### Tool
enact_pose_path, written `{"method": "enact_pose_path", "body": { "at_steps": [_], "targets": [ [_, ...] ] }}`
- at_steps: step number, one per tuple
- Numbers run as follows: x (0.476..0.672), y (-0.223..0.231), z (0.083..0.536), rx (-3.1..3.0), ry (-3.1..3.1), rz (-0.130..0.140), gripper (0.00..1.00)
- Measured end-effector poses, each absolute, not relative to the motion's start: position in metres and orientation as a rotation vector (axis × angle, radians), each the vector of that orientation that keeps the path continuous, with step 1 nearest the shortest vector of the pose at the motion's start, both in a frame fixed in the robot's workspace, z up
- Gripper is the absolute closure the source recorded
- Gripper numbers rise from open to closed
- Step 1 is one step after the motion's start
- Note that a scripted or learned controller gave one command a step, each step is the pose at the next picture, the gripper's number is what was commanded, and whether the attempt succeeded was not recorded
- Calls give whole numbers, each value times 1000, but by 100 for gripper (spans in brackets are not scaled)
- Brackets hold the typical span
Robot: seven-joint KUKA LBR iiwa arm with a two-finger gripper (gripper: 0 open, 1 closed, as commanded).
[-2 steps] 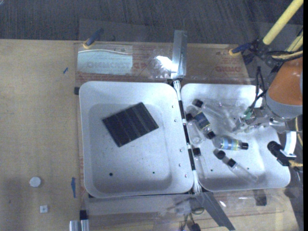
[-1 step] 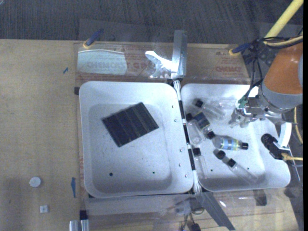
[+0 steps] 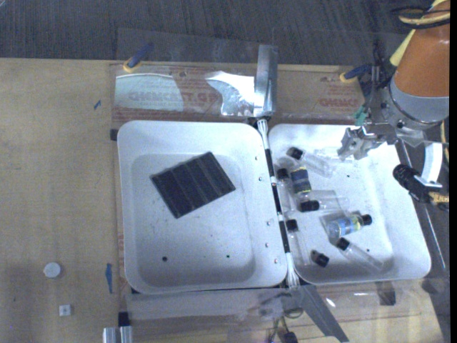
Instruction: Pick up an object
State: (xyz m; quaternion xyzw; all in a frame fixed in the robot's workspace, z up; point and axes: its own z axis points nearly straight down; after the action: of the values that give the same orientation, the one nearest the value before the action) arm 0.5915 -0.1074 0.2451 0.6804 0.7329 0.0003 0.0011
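The right bin [image 3: 410,252] holds several small clear bottles with black caps. One with a dark label [image 3: 300,180] lies near the divider. Another with a blue label [image 3: 345,226] lies in the middle, and a clear one [image 3: 320,162] lies near the far wall. A flat black ribbed pad [image 3: 193,184] lies in the left bin [image 3: 139,263]. My gripper [image 3: 355,143] hangs over the far part of the right bin, just right of the clear bottle's end. Nothing shows between its fingers.
The grey arm with its orange band [image 3: 421,63] comes in over the far right corner. A black part [image 3: 407,179] juts over the right bin's right side. Clamps and a metal bracket [image 3: 265,81] stand behind the bins. Two small bits [image 3: 51,269] lie on the bench at left.
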Motion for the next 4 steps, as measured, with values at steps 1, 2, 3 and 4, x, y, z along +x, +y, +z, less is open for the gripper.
{"method": "enact_pose_path", "body": {
  "at_steps": [1, 2, 3, 4],
  "targets": [
    [667, -97, 205, 2055, 2370, 1, 100],
    [667, -47, 230, 2191, 2245, 3, 100],
    [667, -47, 230, 2191, 2246, 2, 0],
    [586, -84, 185, 2138, 2302, 0, 0]
  ]
}}
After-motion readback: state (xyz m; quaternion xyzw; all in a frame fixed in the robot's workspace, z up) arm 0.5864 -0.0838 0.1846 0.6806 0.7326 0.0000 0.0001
